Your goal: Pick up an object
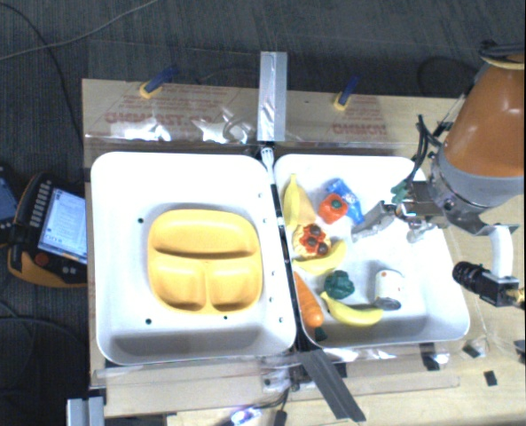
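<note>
The grey two-finger gripper (388,220) hangs over the right-hand shallow white bin (440,309), fingers spread and grasping nothing. At its seven o'clock lie a dark green toy vegetable (338,284) and a yellow plastic banana (356,312); at ten o'clock sits a small orange toy pepper (333,207).

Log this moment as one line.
gripper: above right bin, holding nothing | toys: clustered along bin's left side | yellow tray: in left bin

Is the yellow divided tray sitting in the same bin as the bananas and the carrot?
No, the yellow tray lies in the left bin, while the bananas and carrot lie in the right bin.
</note>
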`<state>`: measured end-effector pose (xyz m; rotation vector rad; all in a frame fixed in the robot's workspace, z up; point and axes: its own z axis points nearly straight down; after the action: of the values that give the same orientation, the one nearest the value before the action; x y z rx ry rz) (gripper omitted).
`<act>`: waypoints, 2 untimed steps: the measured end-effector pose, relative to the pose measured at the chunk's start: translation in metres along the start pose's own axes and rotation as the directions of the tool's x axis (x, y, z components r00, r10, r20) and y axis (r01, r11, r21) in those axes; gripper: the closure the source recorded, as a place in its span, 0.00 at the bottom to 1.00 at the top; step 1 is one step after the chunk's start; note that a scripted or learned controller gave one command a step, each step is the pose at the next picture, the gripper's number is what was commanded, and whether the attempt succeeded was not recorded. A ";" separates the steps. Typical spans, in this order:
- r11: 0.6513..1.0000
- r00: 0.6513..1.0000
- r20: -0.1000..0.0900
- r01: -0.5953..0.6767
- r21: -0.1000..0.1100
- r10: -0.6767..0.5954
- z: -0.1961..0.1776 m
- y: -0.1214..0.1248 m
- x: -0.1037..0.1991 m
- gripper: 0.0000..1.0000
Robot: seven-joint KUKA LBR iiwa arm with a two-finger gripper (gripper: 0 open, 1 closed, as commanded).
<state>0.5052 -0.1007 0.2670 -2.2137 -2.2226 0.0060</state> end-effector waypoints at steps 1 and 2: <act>0.999 0.999 -0.001 -0.046 0.000 0.046 0.066 -0.020 -0.048 0.00; 0.999 0.999 0.001 -0.050 -0.013 0.050 0.178 0.003 -0.086 0.00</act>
<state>0.5077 -0.1862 0.0887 -2.2759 -2.1735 -0.0076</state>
